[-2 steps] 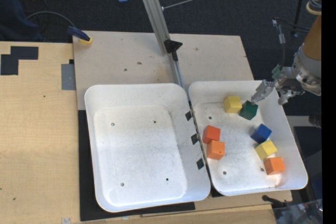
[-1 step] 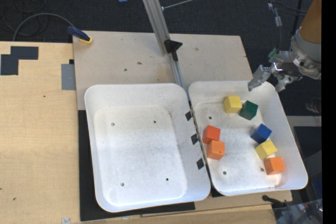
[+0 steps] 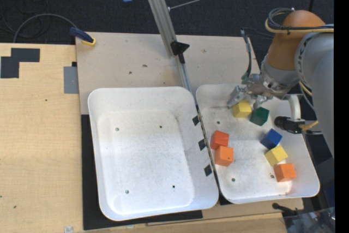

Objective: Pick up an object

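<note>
Yellow is the colour to look for first: a yellow block [image 3: 241, 109] lies in the far part of the right bin [image 3: 305, 185], directly under the hand [image 3: 250, 96], and a dark green block [image 3: 260, 116] sits just beside it on the right, touching or nearly so. You can see the hand low over that pair, its metal fingers spread to either side above the yellow block, but I cannot tell whether they are open around it or closed on it; nothing is clearly lifted between them.

Nearer to you in the same bin, two orange blocks [image 3: 221, 147] rest close together against the left side, one just behind the other. Over on the right side a blue block [image 3: 271, 138] sits just beyond a second yellow block [image 3: 276, 155], and another orange block [image 3: 284, 172] lies nearest of that group.

The left bin [image 3: 143, 151] stands alongside, its rim meeting the right bin's rim. Both sit on the pale bench [image 3: 125, 60]. A slanted aluminium bar [image 3: 159, 11] rises from the far edge between the bins. The arm [image 3: 297, 52], grey with its orange band, comes in from the right.
</note>
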Tool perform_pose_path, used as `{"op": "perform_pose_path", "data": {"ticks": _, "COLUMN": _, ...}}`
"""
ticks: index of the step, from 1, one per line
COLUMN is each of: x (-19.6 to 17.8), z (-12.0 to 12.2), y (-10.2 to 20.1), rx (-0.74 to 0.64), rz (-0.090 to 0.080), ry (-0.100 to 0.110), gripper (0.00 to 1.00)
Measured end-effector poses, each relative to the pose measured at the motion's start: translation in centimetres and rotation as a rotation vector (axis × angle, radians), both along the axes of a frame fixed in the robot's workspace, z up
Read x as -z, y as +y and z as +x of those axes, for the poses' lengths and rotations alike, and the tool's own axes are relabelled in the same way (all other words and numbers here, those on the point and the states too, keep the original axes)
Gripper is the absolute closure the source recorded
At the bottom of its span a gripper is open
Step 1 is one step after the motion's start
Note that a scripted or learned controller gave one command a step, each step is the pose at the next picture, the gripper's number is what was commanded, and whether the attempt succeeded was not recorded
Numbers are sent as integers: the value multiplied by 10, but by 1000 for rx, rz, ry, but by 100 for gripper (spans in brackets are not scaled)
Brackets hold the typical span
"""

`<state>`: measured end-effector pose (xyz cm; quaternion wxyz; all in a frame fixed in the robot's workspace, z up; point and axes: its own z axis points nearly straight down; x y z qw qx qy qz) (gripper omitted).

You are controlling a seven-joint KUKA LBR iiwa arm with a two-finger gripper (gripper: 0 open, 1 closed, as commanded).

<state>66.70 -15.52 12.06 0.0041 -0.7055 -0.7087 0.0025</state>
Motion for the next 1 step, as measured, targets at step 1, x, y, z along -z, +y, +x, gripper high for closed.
{"op": "perform_pose_path", "data": {"ticks": 1, "x": -15, "z": 1, "y": -1, "rx": -4, "rz": -2, "ry": -4, "gripper": 100}}
